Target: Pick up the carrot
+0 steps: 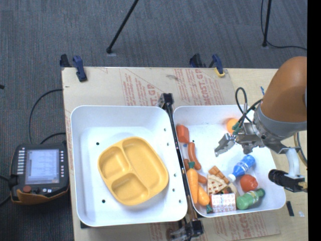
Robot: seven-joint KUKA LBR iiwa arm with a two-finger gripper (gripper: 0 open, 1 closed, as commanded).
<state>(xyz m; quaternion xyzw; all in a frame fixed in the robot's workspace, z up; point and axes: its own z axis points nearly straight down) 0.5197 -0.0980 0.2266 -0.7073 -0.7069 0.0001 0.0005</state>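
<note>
Carrot (192, 184): lying in right bin (266, 205), near its left wall, lower part, long axis running roughly top to bottom of the view, green end up. Not touched by anything but neighbouring toys. Just right of it: second orange piece (203, 196), waffle-patterned slice (216, 181), red-and-white box (223, 202). Above it along the wall: sausage (193, 155) and red piece (182, 133). Further right: blue bottle (243, 166), red tomato (249, 183), green item (249, 200) at the lower right corner. Orange ball (231, 124) near the upper part of the bin, partly behind cables.

Gripper (223, 145): over mid right bin, above and right of carrot, well apart from it. Fingers appear spread, nothing between them.

Left bin (83, 134): holds yellow divided plate (133, 170), three compartments. Both bins on table (130, 82).
</note>
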